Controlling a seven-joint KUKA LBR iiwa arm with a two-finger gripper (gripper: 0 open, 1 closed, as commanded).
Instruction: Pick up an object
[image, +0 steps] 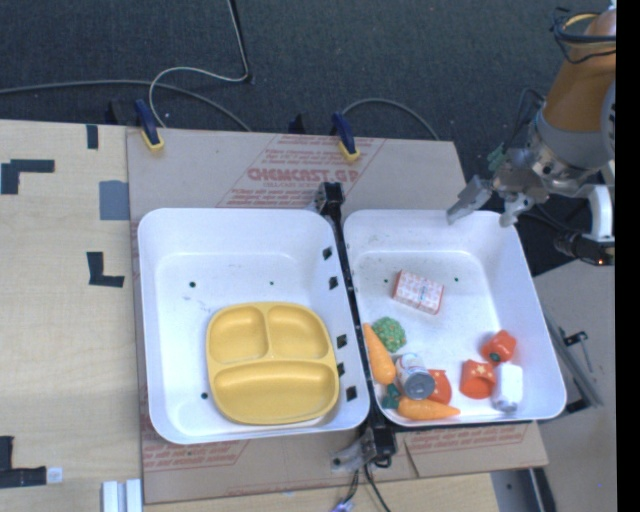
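Observation:
My gripper (484, 208) hangs over the far right corner of the right bin (520, 262), open, with nothing between its fingers. In that bin lie a pink wafer block (418, 291), a green broccoli piece (388, 332), an orange carrot (379, 356), a grey can (416, 382), a second carrot (428, 408), two red pepper pieces (478, 379) (499, 346) and a white bottle (508, 387). All of them sit well below the gripper in the camera view, toward the near side of the bin.
The left bin (170, 250) holds a yellow divided plate (271, 362). A black divider clip (329, 197) sits between the bins. Blue clamps (149, 124) (345, 135) and cables lie at the back of the cardboard sheet.

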